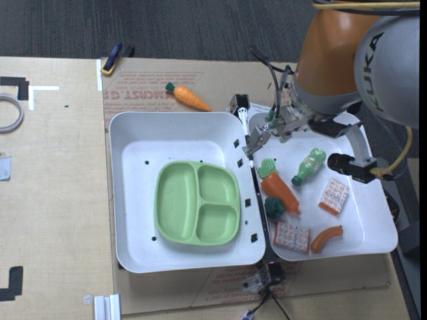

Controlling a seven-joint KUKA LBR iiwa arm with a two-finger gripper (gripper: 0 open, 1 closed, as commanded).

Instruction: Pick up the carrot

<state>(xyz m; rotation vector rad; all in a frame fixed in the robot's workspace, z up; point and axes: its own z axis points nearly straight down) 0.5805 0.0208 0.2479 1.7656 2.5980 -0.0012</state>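
Camera view, end effector point(257, 141) over the right bin's point(373, 242) upper left corner, its opening impossible to tell, carrot point(278, 187) lying at that bin's left edge, just below it.

- A green plate point(197, 203) with three parts sits in the left bin point(127, 199).
- A green bottle point(308, 167), a sausage point(326, 237) and two snack packs point(334, 197) point(292, 236) lie to the plate's right.
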